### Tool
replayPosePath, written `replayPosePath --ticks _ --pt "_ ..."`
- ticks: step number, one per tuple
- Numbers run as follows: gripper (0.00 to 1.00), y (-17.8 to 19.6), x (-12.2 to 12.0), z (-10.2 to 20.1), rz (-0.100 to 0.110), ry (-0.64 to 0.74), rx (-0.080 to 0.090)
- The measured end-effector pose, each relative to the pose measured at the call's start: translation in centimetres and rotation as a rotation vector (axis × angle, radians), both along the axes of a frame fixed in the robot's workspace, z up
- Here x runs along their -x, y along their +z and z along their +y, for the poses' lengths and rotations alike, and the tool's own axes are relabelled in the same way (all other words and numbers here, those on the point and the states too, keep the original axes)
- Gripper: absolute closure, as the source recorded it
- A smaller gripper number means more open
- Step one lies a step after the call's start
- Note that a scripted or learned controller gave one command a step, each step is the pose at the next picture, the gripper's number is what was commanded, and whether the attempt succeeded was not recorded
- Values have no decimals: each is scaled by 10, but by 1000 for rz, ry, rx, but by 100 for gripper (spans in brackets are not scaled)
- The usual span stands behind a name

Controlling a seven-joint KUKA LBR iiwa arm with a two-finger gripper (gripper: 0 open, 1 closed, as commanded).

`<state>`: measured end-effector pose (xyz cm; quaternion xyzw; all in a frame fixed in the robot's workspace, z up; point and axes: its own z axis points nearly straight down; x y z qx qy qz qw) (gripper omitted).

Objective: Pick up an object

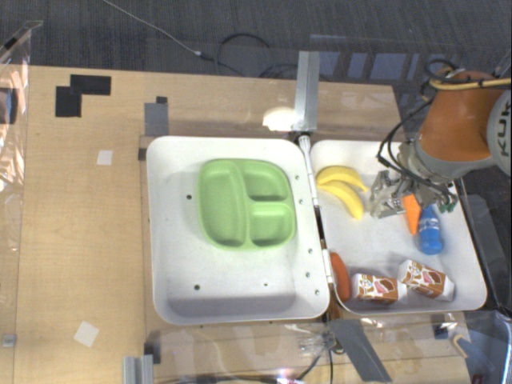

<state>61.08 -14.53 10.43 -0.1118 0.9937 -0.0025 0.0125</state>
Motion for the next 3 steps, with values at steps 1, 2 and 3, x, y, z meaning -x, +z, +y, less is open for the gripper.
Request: replayPosePath --ticks 1,2,3 --pt "100 102 -62 7 5 139 3" --pt "0 98 -61 7 12 138 0" --pt "0 10 -13 -63 22 339 3"
